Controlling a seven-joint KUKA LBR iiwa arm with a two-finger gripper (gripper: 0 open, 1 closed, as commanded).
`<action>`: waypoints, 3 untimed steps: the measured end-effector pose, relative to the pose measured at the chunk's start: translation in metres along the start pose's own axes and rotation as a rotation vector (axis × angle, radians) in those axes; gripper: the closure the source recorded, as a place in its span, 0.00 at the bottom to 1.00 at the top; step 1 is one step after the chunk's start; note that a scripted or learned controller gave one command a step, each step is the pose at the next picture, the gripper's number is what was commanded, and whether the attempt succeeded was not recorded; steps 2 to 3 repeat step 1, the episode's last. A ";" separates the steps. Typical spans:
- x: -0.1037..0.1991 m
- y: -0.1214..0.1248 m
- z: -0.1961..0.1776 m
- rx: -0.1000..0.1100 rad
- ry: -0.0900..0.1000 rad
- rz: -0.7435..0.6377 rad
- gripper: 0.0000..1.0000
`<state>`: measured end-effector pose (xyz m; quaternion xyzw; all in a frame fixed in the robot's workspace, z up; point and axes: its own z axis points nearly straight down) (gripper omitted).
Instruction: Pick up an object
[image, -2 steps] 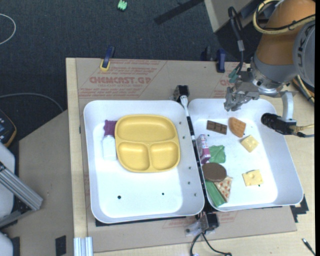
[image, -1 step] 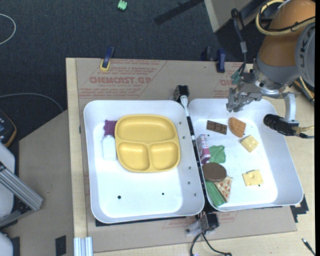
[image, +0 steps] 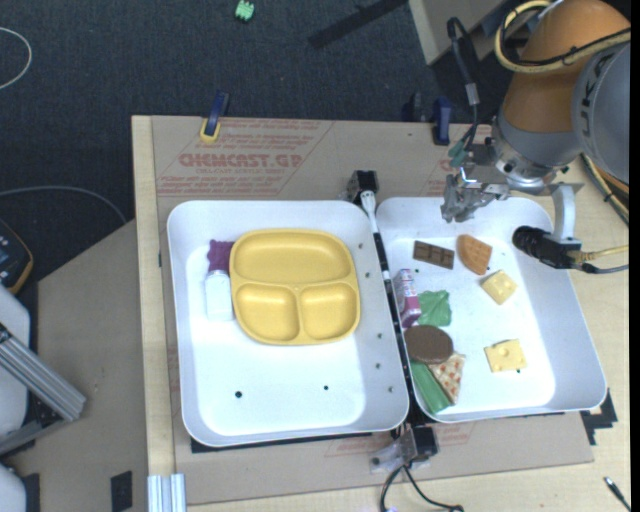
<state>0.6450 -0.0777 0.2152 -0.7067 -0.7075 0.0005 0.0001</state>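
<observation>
Several food pieces (image: 434, 255) lie just below the hand (image: 458, 205).

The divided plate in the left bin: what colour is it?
Yellow; the divided plate shows plainly in the camera view.

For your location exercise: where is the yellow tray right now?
The yellow tray lies in the left bin, toward its back, with a small white bottle beside its left edge.

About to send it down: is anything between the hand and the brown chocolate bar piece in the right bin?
Nothing visible. The hand hangs over the right white bin's far edge; the flat brown chocolate bar piece lies exposed nearby, with the orange wedge beside it.
</observation>
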 end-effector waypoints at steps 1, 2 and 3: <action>-0.006 -0.002 -0.021 -0.005 -0.001 0.001 1.00; -0.006 -0.002 -0.021 -0.005 -0.001 0.001 1.00; -0.006 -0.002 -0.021 -0.005 -0.001 0.001 1.00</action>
